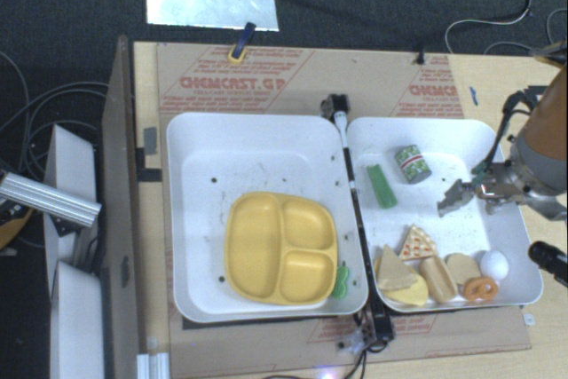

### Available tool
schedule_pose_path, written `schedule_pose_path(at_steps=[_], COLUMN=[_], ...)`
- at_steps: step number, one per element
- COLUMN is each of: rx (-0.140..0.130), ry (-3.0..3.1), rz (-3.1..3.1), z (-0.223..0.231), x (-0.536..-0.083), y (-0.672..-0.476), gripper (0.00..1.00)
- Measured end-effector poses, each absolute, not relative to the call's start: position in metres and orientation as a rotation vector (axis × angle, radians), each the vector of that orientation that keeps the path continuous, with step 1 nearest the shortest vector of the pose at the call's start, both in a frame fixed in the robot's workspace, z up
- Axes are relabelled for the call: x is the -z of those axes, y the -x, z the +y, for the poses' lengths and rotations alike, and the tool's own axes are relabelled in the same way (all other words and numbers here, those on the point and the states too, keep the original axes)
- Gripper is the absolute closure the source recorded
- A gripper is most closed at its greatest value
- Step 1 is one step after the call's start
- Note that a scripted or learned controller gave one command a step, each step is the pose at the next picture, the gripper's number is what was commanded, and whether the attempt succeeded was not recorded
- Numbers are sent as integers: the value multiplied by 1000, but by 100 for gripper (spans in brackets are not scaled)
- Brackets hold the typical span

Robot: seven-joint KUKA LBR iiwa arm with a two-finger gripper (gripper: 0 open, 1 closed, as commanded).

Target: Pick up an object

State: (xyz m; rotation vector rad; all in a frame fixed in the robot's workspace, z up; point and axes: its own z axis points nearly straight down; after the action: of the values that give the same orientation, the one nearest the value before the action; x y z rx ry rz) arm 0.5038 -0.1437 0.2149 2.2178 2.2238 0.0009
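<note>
Camera view looks down on a table topped with printed brown cardboard, bearing two shallow white plastic bins with rounded corners. Left bin holds a smooth yellow plate divided into three compartments, with a small green piece just beside its right edge. Right bin holds a flat green rectangular block near its left wall, a short green-and-white can tilted on its side near it, and along the front wall a cluster: a triangular pizza slice, a pale yellow cheese wedge, a tan bread roll, a brown pretzel and a glossy white egg. The grey gripper reaches in from the right over bare bin floor, well apart from the can and above the pizza slice; its dark metal fingers appear slightly apart, with nothing between them.
</note>
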Motion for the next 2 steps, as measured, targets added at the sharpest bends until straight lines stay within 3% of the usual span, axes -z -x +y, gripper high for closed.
schedule_pose_path(at_steps=[1, 2], rx=[2, -1], ry=[-2222, -2221], rz=[2228, 2222], z=[-116, -103], x=[-83, -84], y=[-506, -493], gripper=[0, 0])
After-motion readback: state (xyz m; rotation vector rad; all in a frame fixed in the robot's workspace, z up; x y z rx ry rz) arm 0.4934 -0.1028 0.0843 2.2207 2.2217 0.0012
